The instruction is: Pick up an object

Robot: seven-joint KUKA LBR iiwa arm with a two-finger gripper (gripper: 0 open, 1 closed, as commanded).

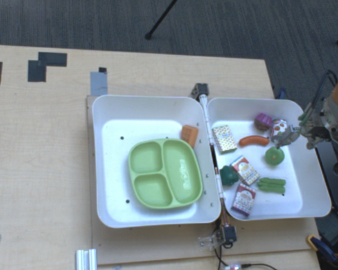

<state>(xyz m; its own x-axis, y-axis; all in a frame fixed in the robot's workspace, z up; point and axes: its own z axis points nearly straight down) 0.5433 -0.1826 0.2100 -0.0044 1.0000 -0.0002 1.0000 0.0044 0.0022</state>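
In the camera view, the gripper [293, 135] hangs over the right bin [312, 198] near the green ball [274, 156]; whether its fingers are spread I cannot tell. A likely target, the orange sausage [253, 141], lies left of it, long axis roughly left-right. Descend centred, jaws closing across that axis.

i see small toys lying in the right bin [310, 201]: a purple lump [263, 120], an orange sausage [253, 141], a green ball [274, 156], a green bean pod [271, 185], a dark green one [228, 175], and three little packets [224, 138].
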